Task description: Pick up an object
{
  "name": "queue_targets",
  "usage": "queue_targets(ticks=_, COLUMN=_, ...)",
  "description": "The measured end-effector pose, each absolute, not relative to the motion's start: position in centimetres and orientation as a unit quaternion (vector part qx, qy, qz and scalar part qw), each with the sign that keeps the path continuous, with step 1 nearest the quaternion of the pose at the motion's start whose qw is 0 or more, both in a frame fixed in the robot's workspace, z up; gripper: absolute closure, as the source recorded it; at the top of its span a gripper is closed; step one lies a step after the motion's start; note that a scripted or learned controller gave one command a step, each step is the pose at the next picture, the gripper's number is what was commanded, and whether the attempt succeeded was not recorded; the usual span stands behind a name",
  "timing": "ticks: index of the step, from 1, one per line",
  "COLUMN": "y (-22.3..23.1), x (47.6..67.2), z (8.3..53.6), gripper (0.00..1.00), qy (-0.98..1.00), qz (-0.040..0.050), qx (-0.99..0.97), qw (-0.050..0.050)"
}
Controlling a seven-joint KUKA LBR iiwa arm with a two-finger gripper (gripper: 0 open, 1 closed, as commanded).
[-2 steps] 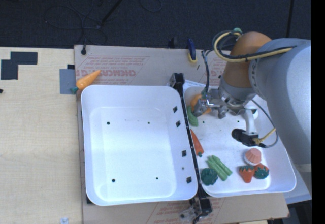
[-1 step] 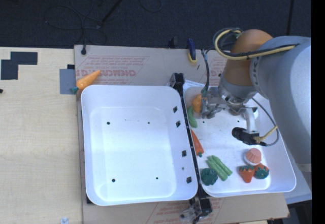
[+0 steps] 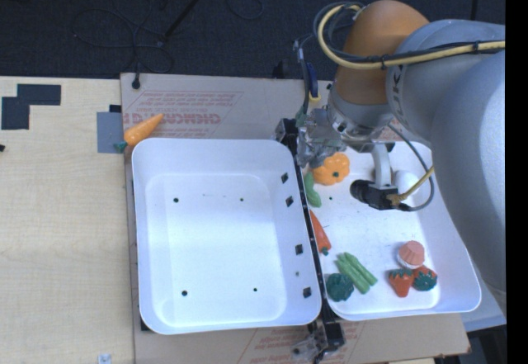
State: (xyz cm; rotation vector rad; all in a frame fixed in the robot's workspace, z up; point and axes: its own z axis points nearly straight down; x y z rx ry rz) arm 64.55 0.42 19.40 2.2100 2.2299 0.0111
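My gripper (image 3: 318, 145) is low over the far left corner of the right bin (image 3: 450, 267), under the orange wrist band. An orange pumpkin-like toy (image 3: 332, 170) lies just below and right of it, touching or nearly touching the gripper. A pale green piece (image 3: 312, 191) sits by the bin's left wall. Further forward in the bin are a carrot (image 3: 320, 231), green beans (image 3: 356, 269), broccoli (image 3: 338, 286), a strawberry (image 3: 401, 281) and a pink round piece (image 3: 411, 253).
The left bin (image 3: 157, 189) stands beside the right one, the two walls meeting at a black divider (image 3: 302, 222). Another orange carrot (image 3: 142, 129) lies outside on the board past the left bin's far corner. A black part with cable (image 3: 375, 193) hangs over the right bin.
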Motion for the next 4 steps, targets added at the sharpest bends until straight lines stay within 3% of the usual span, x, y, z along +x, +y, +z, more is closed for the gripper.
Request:
queue_targets(ticks=2, y=9.5, x=64.4, z=21.8, gripper=1.00, qy=0.709, qz=-0.0002, qx=0.705, qw=0.000)
queue_targets(ticks=3, y=0.1, x=64.4, z=26.7, gripper=1.00, qy=0.705, qz=-0.0006, qx=0.710, qw=0.002)
queue_targets(ticks=4, y=-1.8, x=60.5, z=24.5, gripper=1.00, qy=0.706, qz=-0.0031, qx=0.708, qw=-0.002)
